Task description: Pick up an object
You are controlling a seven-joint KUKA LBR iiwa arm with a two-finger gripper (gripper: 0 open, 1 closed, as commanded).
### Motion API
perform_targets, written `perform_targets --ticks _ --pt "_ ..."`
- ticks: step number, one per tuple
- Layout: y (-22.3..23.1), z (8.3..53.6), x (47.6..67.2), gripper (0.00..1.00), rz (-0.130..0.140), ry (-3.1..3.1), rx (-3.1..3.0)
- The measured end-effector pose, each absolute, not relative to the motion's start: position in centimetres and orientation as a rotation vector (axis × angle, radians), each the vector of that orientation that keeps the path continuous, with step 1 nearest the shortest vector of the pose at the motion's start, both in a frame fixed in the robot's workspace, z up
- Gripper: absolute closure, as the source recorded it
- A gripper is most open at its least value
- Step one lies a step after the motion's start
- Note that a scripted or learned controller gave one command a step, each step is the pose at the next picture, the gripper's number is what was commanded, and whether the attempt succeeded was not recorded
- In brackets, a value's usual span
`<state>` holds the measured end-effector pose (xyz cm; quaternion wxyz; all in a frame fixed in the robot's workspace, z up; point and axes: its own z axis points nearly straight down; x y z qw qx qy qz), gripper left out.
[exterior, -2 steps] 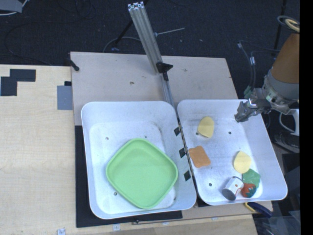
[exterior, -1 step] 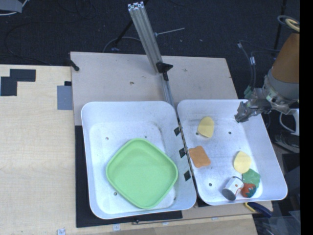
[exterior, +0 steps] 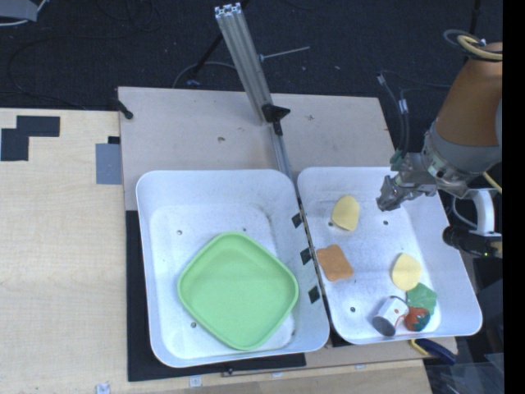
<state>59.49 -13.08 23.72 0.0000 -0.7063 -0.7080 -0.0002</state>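
Note:
The right bin (exterior: 361, 322) holds several small items. A pale yellow piece (exterior: 346, 213) lies near its back left. An orange square (exterior: 335, 263) sits by the divider. A second yellow piece (exterior: 406, 271) lies toward the front right, with a green and red item (exterior: 421, 306) and a white and grey cylinder (exterior: 387, 316) at the front corner. My gripper (exterior: 390, 199) hangs over the back of the right bin, just right of the first yellow piece, with nothing visibly between its fingers.
The left bin (exterior: 156, 220) holds a light green square plate (exterior: 238, 290). A slanted metal rail (exterior: 250, 64) rises behind the bins. The arm (exterior: 467, 121) comes in from the right above the right bin's far edge.

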Motion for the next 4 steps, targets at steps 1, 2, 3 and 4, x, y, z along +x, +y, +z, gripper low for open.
perform_targets --ticks 1,2,3,4 --pt "-8.2 22.5 57.4 1.0 0.0 -2.224 -2.217" --pt "-2.8 22.9 54.6 1.0 -0.001 -2.225 -2.217" --pt "2.3 24.0 52.6 1.0 -0.001 -2.225 -2.217" --pt "7.6 22.6 50.5 1.0 0.002 -2.224 -2.216"
